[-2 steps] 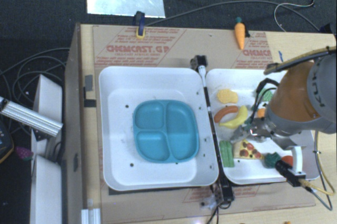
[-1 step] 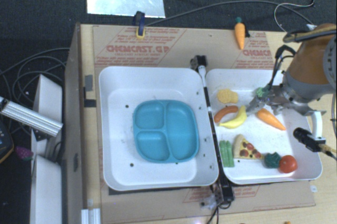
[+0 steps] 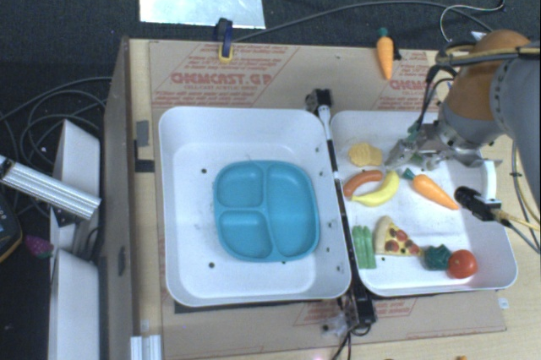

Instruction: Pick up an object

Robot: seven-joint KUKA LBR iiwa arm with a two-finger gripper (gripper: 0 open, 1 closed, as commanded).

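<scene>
The right bin (image 3: 505, 264) holds several toy foods: a yellow chip (image 3: 366, 154), a sausage (image 3: 362, 180), a banana (image 3: 379, 190), a carrot (image 3: 432, 190), a green bean pod (image 3: 363, 246), a pizza slice (image 3: 393, 238), broccoli (image 3: 436, 256) and a tomato (image 3: 461, 264). My gripper (image 3: 412, 152) hangs low over the bin's back half, between the chip and the carrot's top end. Its metal fingers (image 3: 399, 154) point left and down, and I see nothing between them.
The left bin (image 3: 182, 181) holds a blue divided plate (image 3: 265, 210). A second carrot (image 3: 385, 54) lies on the cardboard behind the bins. Cables run across the back and along the bench's left side. A black clamp (image 3: 319, 102) sits where the bins meet.
</scene>
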